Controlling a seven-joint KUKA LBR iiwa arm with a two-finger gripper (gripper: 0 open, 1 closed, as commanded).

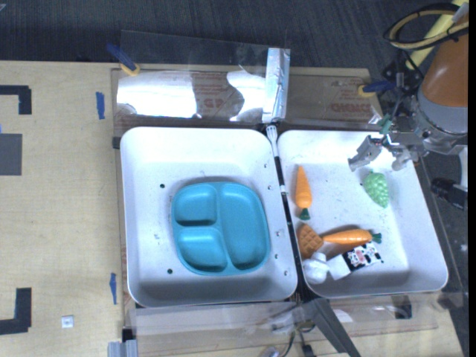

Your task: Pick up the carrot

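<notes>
Claw (381, 152) and carrot are what matter in the camera view, and there are two carrot-like pieces in the right bin (416, 277). The upright carrot (303, 188) lies against that bin's left wall, its long axis running roughly up and down the picture, green end at the bottom. The second carrot (346, 236) lies lower, near the bin's middle, its long axis nearly across the picture with the leafy end pointing right. Beside it sit a pineapple-like piece (309, 238), a white lump (316, 271) and a black-and-white block (362, 257). A green grape-like bunch (377, 188) rests just below the claw.

The claw hangs over the upper right part of the right bin, its two fingers apart and nothing between them. From there the upright carrot lies to the picture's left and a little lower, well apart from the fingers; the crosswise carrot lies lower and slightly left, past the green bunch. The upright one looks the freer target, though its closeness to the bin wall may leave little room for a finger on that side. Closing across its short width would call for the fingers to straddle it left and right.

The left bin (141, 274) holds a blue divided plate (220, 226), apart from all this. The table (52, 222) lies to the left.
</notes>
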